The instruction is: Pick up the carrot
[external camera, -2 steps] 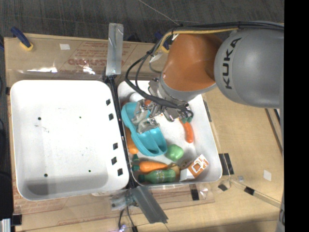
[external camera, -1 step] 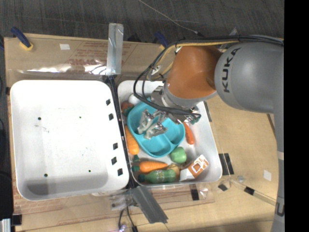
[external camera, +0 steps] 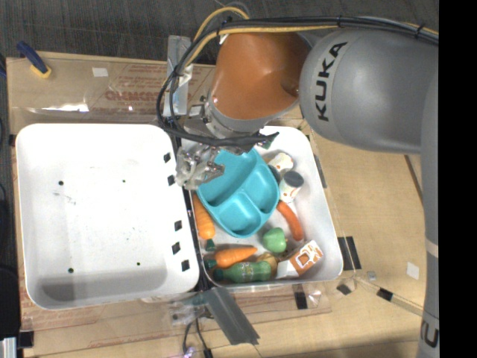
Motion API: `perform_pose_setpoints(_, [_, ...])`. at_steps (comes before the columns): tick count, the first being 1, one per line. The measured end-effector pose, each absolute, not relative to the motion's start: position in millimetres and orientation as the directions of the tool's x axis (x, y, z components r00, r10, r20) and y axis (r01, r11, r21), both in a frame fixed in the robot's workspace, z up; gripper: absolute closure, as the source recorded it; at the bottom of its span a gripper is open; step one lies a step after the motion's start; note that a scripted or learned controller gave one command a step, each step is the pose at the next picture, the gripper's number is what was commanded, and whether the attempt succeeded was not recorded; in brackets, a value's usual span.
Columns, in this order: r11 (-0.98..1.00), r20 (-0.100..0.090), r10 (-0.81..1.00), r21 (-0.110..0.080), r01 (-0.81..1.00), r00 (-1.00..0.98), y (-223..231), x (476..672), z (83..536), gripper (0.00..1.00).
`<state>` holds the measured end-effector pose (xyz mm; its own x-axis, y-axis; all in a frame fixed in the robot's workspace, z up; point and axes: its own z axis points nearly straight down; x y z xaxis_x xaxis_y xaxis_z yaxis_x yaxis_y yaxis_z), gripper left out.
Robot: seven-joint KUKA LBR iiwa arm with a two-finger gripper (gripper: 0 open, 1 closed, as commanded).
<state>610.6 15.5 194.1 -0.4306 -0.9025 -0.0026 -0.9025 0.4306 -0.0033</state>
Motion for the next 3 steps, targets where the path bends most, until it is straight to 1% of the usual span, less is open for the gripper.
perform_pose_setpoints(1, [0.310, -0.003, -0.951, 0.000, -0.951, -0.310, 80, 656.5, 192, 1.00])
perform_pose_setpoints(2, [0.218, -0.004, -0.976, -0.003, -0.976, -0.218, 116, 656.8, 187, 1.00])
perform_pose_setpoints(3, [0.090, -0.002, -0.996, 0.001, -0.996, -0.090, 172, 644.4, 175, 1.00])
